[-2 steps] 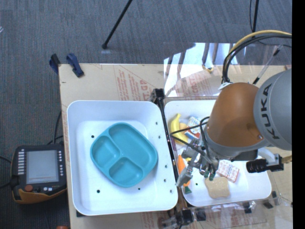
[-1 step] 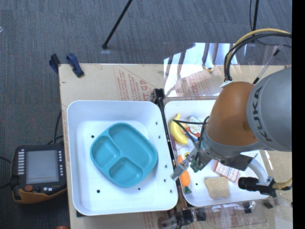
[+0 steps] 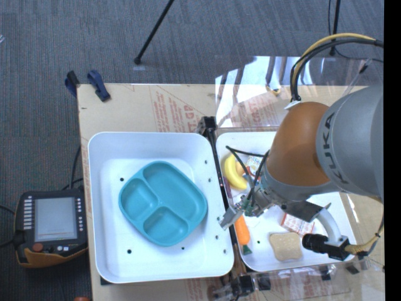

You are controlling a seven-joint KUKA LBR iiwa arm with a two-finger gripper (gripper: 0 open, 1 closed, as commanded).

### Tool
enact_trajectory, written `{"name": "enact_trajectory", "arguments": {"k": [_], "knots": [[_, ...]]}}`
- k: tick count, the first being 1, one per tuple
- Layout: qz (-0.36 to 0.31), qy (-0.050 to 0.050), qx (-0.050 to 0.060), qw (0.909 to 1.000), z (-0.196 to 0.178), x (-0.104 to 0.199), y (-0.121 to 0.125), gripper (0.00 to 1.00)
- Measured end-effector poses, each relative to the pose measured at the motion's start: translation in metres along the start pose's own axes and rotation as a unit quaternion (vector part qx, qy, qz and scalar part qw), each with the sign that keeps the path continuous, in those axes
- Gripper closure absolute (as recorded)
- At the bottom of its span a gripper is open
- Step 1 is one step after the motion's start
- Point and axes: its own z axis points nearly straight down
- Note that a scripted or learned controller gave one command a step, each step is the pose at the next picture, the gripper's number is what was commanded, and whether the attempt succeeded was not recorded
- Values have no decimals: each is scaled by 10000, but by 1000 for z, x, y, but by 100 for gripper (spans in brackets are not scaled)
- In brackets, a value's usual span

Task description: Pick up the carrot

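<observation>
The arm (image 3: 326,149) fills the right of the frame, over the right bin (image 3: 351,263). Its tool (image 3: 240,213), whose grip cannot be told, hangs just above the carrot (image 3: 242,231) lying at that bin's left edge, lower centre. Judged step: the approach; the next move calls for a descent squarely over the carrot before closing.

Arm (image 3: 326,149) reached in from right over right bin (image 3: 351,221). Gripper (image 3: 237,216) sat low at that bin's left wall, just above carrot (image 3: 242,231); carrot lay in bin's near-left corner, not seen btwn fingers. Banana (image 3: 234,172) lay farther back, bread slice (image 3: 286,246) to carrot's right. Left bin (image 3: 106,168) held a blue 3-section plate (image 3: 163,202). Pendant (image 3: 50,224) sat on floor at far left.
</observation>
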Motion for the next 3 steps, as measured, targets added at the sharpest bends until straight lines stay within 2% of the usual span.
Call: {"name": "enact_trajectory", "arguments": {"k": [1,2,3], "knots": [[1345,11,10,9909,0,-28,-25,0],[2649,1,6,9643,0,-59,24,0],[2124,8,-6,9772,99,-102,-23,0]]}}
